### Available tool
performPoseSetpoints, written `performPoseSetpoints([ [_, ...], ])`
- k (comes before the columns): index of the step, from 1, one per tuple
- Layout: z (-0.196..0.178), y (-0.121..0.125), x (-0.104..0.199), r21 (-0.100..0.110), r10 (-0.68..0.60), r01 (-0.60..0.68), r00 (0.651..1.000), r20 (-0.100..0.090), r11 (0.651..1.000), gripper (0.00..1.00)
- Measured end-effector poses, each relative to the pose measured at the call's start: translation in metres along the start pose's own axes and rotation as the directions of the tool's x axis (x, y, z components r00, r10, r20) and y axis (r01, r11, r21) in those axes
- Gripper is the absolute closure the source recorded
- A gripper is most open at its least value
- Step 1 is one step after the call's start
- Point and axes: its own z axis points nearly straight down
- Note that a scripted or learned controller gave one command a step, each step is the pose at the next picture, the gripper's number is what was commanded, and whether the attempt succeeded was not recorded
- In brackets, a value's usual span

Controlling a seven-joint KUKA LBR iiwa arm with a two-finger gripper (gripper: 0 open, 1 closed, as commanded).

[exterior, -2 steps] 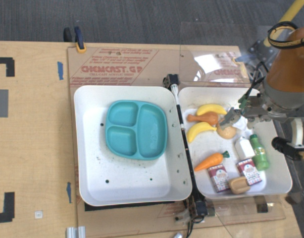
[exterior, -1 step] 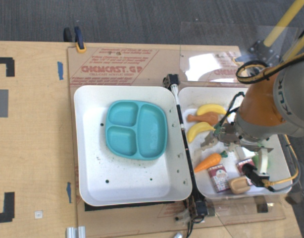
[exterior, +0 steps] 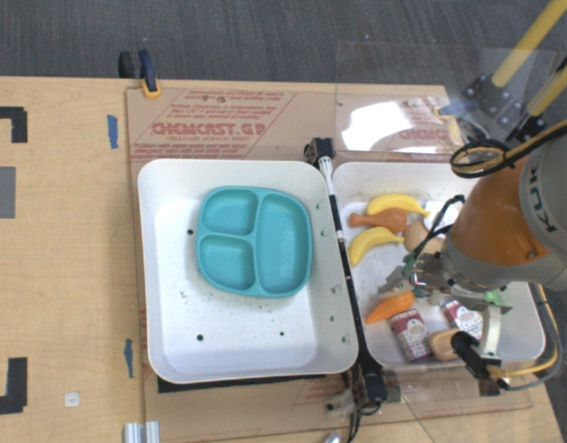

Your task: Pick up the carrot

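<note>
Carrot point(exterior: 391, 308) orange. Two bananas point(exterior: 397, 205) yellow. Divided plate point(exterior: 255, 242) teal, in white left bin point(exterior: 163, 275). Right bin point(exterior: 533, 335) white. Small packet point(exterior: 410, 332) dark red with white print. Arm point(exterior: 500, 220) orange band over grey. Worktop point(exterior: 62, 275) tan, red lettering at far edge.

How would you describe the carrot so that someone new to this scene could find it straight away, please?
Look in the right-hand white bin, the one the arm reaches into, not the bin with the teal plate. Near its left wall, below the two yellow bananas, lies the carrot. It is the only orange, tapered piece there.
</note>
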Motion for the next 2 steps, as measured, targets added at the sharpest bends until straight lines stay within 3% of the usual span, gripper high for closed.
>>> performPoseSetpoints([
  [1, -0.012, 0.002, -0.005, -0.008, 0.005, -0.005, 1.000, 0.009, 1.000, 1.00],
  [2, -0.096, 0.029, 0.060, 0.016, 0.119, -0.119, 0.993, -0.001, 0.993, 1.00],
])
